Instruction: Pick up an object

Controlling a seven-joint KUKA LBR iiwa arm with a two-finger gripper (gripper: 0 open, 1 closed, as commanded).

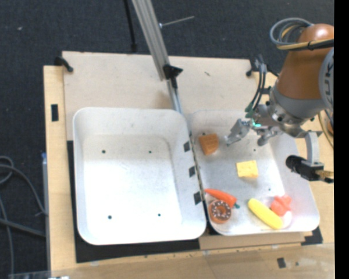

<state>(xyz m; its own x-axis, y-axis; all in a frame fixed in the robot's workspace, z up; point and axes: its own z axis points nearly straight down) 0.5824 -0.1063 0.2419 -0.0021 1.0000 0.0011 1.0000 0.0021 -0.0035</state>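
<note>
The gripper (248,131) hangs over the far part of the right bin (299,222), reaching in from the right under the orange-banded arm (302,63). Its fingers (235,131) look spread apart with nothing between them, though the view is small and somewhat blurred. Taking the yellow sponge block (248,170) as landmark: it lies near the middle of the right bin, just nearer the camera than the gripper and apart from it. An orange-brown block (209,143) lies to its left and farther back, close to the bin's left wall. A carrot (221,195) and a round brown donut-like piece (220,211) lie nearer and to the left. A yellow banana (264,213) lies nearer, with a red-orange piece (281,204) beside it. The left bin (81,156) stands well left on the desk (116,74).
</note>
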